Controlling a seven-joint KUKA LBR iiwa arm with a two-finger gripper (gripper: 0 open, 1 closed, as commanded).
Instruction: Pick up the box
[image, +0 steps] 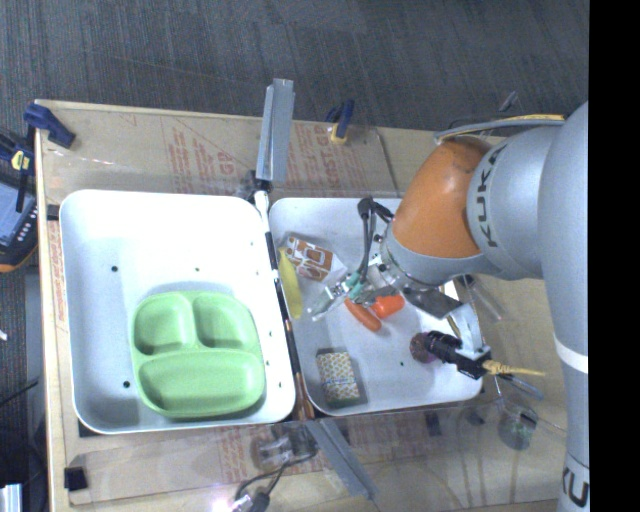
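The box (308, 258) I'm after lies flat in the upper left part of the right bin (420, 392), close to the wall that bin shares with its neighbour. It is a small, thin carton, white at the edges with brown-orange printed panels, and it sits turned at a slant to the bin's sides. Just below it and to the left, a narrow yellow piece (290, 287) lies along that same wall, smooth and slightly curved. The tool (338, 296) hangs just below and to the right of the box, under the grey arm (530, 210) with its glossy orange band, which comes in from the right of the frame. From this angle I cannot tell how far the tool is open or whether it touches the box. Beside the tool lies an orange carrot-shaped thing (366, 314), tapered and matte. Lower down, near the bin's bottom edge, a small rectangular block (338, 375) has a fine speckled pattern on top. The left bin (90, 230) is the same smooth white plastic with rounded corners, and it holds a light green tray (198, 355) with three moulded compartments, set in its lower half. Both bins rest on a pale brown tabletop (150, 150) printed with red lines.
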